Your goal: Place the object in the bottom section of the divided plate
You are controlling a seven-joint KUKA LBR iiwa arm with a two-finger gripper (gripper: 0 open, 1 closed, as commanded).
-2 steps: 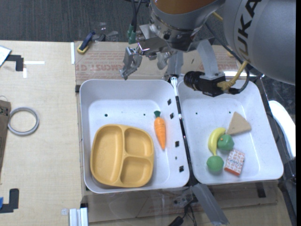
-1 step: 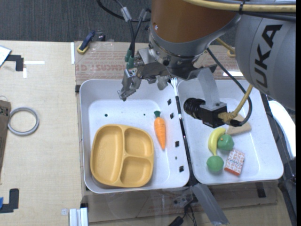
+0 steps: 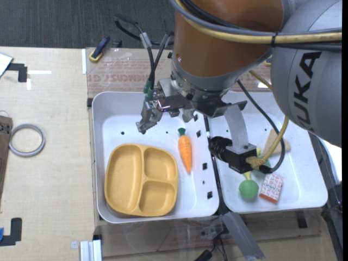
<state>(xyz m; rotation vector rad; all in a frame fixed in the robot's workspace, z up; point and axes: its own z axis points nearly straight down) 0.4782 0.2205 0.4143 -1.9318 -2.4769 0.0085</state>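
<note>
Hanging over the far part of the left bin (image 3: 100,145), the gripper (image 3: 145,123) is sitting just beyond the plate (image 3: 142,179), a placing that suits a reach toward either the plate or the carrot (image 3: 185,151), though that is only my reading. Nothing is showing between its fingers, and how wide they are standing I cannot tell. The carrot is lying loose on the bin floor just right of the plate, apart from the gripper, its tip pointing near. It is looking short, smooth and orange, with a small green top. The plate is showing three yellow sections, the near one bare.
</note>
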